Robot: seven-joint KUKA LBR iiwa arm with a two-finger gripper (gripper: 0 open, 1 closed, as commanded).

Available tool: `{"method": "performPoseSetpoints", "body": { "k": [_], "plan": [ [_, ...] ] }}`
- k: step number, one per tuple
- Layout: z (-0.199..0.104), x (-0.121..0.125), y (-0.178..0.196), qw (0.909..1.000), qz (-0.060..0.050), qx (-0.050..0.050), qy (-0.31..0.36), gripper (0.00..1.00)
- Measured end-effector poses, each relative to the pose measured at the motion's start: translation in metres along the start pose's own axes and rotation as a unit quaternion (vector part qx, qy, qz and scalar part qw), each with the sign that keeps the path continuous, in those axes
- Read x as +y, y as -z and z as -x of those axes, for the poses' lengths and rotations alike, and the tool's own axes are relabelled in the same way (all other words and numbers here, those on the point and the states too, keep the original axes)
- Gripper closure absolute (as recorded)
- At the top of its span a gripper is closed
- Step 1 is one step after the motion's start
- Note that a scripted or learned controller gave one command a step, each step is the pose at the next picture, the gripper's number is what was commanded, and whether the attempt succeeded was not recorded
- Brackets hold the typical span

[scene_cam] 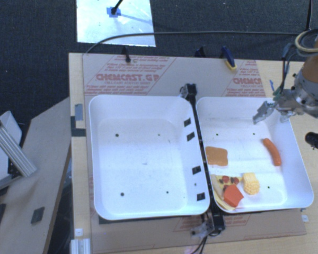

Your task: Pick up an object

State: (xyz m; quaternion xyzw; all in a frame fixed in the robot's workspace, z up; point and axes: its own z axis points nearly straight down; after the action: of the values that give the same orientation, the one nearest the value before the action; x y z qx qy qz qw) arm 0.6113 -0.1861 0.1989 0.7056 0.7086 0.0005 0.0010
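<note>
The right bin (297, 157) holds several toy foods. An orange sausage (272, 152) lies near its right wall. A brown toast slice (216, 156) rests close to the divider. A yellow corn piece (250, 183), an orange-red block (233, 196) and small red bits (228, 180) sit on a pale yellow piece (219, 187) at the front. My gripper (272, 115) hangs over the bin's far right part, above and behind the sausage. Its fingers are open, with nothing between them.
The left bin (143, 157) stands beside the right one, with black clips (193, 152) along the shared wall. A blue clamp (228, 58) and a cable lie on the board behind the bins. A metal rail (10, 147) sits at the far left.
</note>
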Motion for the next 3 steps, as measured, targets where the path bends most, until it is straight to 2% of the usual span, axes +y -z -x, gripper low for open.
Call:
{"method": "performPoseSetpoints", "body": {
  "k": [1,2,3],
  "plan": [
    [-0.071,-0.093,-0.021,1.0000,-0.005,0.003,0.000,0.00],
    [-0.094,-0.064,-0.117,1.0000,0.001,0.000,0.001,0.00],
    [-0.102,-0.028,-0.112,1.0000,0.003,0.000,0.001,0.00]
  ]
}}
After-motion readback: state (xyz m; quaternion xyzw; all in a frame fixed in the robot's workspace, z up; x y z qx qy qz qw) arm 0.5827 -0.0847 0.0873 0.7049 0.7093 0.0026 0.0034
